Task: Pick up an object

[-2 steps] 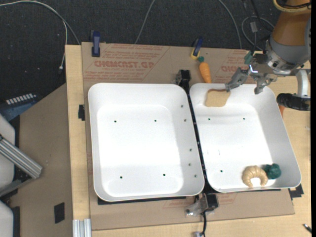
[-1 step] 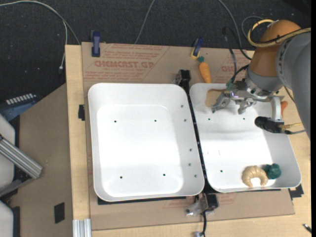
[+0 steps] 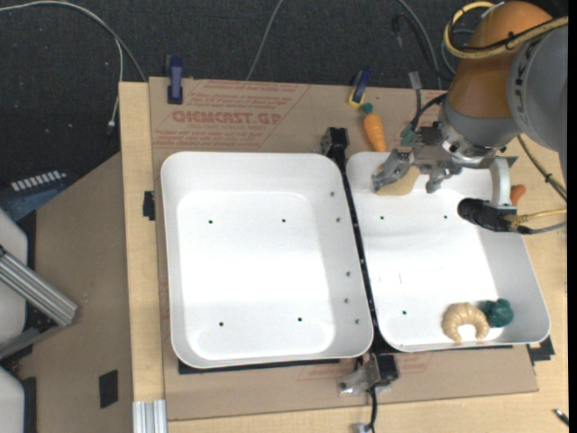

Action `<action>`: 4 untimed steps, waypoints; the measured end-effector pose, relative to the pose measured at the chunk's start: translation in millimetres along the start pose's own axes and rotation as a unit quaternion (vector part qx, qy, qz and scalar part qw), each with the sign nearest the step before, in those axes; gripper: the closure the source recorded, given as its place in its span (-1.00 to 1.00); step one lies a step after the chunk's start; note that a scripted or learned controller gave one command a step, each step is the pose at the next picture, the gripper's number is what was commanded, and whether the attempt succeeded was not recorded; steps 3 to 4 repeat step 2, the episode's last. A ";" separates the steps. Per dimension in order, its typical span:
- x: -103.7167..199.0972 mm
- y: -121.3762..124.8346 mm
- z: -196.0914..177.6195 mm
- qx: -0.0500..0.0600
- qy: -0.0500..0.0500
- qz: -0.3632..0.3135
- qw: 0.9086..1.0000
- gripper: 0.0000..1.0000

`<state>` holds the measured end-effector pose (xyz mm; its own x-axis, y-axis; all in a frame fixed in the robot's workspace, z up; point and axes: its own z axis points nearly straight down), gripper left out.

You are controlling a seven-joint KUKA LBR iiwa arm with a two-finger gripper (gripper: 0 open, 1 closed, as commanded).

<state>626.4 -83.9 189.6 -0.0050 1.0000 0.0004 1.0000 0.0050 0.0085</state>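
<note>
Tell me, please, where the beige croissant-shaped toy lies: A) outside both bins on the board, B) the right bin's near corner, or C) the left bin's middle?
B: the beige croissant-shaped toy lies in the right white bin, at its near right corner beside a small green toy.

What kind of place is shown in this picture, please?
Probably a robotics lab test bench: a robot arm reaches over two white bins on a cardboard-covered board, with cables trailing behind.

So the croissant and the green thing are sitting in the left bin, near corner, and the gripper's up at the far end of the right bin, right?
Not quite: the camera view shows the croissant and green object in the right bin, near corner. The gripper is at that bin's far end.
</note>
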 end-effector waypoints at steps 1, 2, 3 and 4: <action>-37.3 -14.4 27.4 0.005 0.000 0.004 1.000 -1.00; 0.5 -90.3 -39.4 0.002 0.000 0.002 1.000 -1.00; 0.5 -90.3 -39.4 0.002 0.000 0.002 1.000 -1.00; 0.5 -90.3 -39.4 0.002 0.000 0.002 1.000 -1.00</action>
